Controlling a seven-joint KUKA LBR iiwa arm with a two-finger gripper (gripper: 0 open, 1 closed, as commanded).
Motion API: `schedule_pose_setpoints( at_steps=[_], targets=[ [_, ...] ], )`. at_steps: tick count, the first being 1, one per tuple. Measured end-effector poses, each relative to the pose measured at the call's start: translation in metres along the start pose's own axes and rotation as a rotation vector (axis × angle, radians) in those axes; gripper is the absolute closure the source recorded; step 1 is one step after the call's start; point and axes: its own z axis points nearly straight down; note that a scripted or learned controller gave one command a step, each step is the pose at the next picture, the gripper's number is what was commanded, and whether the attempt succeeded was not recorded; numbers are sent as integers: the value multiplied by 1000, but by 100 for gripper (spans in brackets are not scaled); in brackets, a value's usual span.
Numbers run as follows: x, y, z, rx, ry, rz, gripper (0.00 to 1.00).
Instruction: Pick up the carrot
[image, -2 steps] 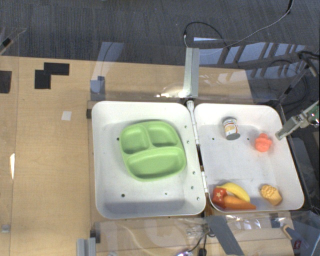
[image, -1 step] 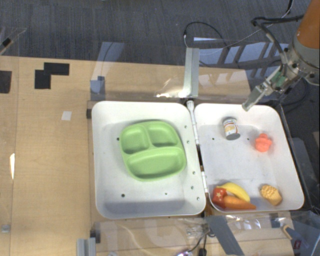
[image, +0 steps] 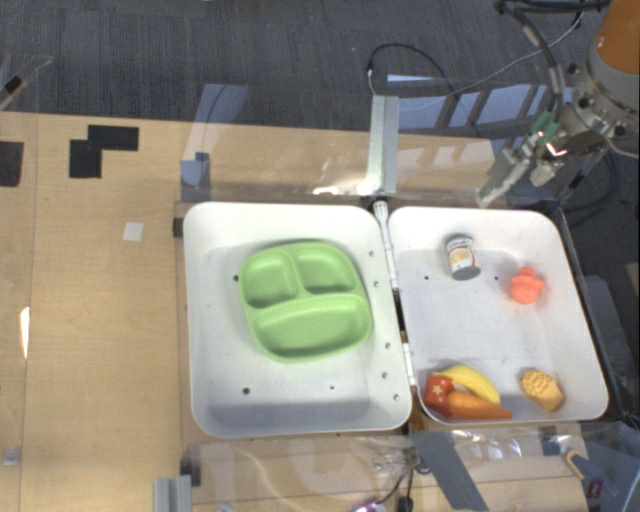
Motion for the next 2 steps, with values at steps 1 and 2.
schedule_pose_setpoints(
  at_steps=[1, 2],
  targets=[
    [13, 6, 1, 3, 0, 668, 0],
    [76, 50, 24, 2, 2, -53, 0]
  ],
)
